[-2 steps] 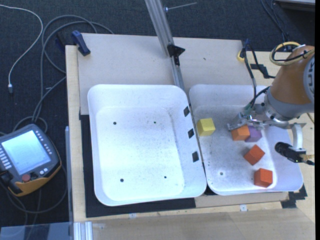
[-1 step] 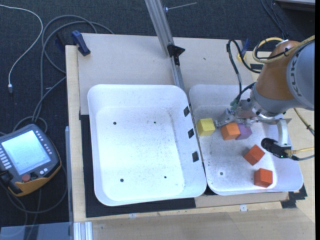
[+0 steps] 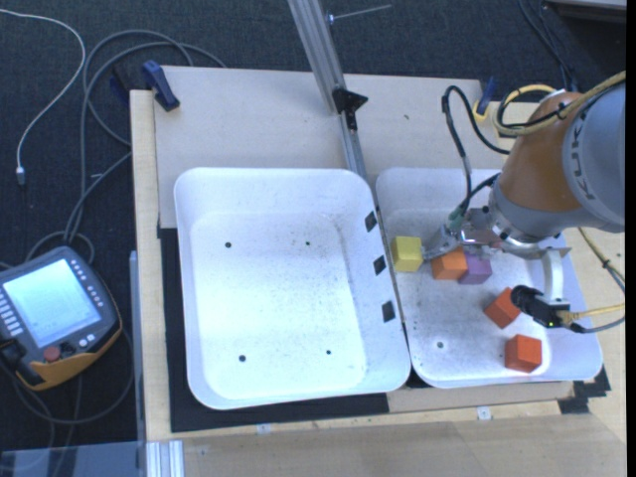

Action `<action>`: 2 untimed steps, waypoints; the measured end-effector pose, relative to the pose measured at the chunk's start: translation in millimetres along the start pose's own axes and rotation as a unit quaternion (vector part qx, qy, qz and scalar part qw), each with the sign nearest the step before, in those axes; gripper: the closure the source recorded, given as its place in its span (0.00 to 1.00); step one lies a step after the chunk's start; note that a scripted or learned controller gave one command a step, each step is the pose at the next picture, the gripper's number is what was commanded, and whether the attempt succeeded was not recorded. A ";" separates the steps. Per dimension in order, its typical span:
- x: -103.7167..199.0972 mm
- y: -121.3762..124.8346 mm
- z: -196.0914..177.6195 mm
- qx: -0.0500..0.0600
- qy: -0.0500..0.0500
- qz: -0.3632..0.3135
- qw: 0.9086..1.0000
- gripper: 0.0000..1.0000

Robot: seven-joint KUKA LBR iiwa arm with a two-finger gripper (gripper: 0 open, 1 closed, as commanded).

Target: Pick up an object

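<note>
Grey arm (image 3: 596, 157) with an orange band (image 3: 537, 172) and black cables (image 3: 459, 137).

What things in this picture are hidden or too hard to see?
- Gripper, camera view: the arm's wrist covers it, so whether it holds anything cannot be told.
- Purple block: partly tucked behind the orange block.
- Red block: a black part of the arm overlaps its edge.
- Handheld screen: glare washes it out.
</note>
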State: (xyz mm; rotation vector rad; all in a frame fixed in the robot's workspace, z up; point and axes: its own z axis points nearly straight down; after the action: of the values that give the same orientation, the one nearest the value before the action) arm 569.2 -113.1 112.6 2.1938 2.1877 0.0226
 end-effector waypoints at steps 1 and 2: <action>0.3 3.1 -12.4 -0.003 0.001 0.000 1.000 1.00; 0.3 2.8 -11.7 -0.003 0.001 0.000 1.000 0.00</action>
State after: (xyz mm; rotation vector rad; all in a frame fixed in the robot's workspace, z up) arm 571.5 -112.5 124.4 2.1909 2.1856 0.0309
